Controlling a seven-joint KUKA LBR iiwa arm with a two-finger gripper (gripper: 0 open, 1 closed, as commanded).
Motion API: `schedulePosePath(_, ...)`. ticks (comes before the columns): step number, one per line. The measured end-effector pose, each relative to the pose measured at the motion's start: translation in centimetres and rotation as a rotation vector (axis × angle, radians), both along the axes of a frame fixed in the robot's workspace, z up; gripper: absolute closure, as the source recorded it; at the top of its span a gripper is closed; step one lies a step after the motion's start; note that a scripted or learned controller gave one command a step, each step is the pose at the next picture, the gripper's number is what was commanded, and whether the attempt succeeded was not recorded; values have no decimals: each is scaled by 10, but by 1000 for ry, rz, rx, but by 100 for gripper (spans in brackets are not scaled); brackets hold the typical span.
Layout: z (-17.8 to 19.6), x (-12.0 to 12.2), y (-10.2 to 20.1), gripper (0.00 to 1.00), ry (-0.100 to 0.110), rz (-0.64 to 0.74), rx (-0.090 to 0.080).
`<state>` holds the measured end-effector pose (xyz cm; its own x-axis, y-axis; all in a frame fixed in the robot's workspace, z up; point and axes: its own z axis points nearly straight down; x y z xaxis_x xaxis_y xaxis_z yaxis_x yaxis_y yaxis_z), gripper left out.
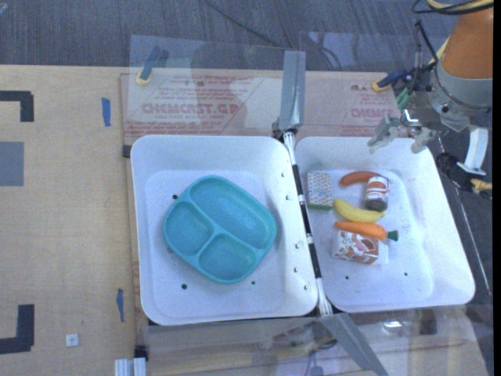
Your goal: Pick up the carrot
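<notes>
Seen from the fixed camera above the bench, the carrot (362,229) lies untouched in the right bin (438,280), the 1 landmark for everything here: it rests near the bin's middle, orange body running left to right with its green stub pointing toward the bin's right wall. A banana (356,211) sits just above it, touching or nearly so, and a small printed carton (358,247) lies just below, against the carrot's lower edge. Farther up the bin are a reddish sausage-shaped piece (358,178) and a small can (376,193), with a flat patterned packet (318,188) by the bin's left wall. The gripper (403,135) hovers over the bin's upper rim, well apart from the carrot, its 2 fingers spread and holding nothing. A blue divided plate (220,228) occupies the left bin (156,163), beside the right bin. By this evidence the pick has not begun: approach, descent, grasp and lift all remain.
</notes>
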<state>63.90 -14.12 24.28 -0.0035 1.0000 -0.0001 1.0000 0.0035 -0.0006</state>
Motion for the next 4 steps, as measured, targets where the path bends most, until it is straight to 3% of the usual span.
schedulePosePath(1,-77,-54,-11,0,0,196,0)
schedulePosePath(2,-154,-70,-1,0,-9,174,-2)
schedulePosePath(3,-143,-70,-3,100,-14,169,-2)
schedulePosePath(4,-155,-133,2,100,-7,159,0)
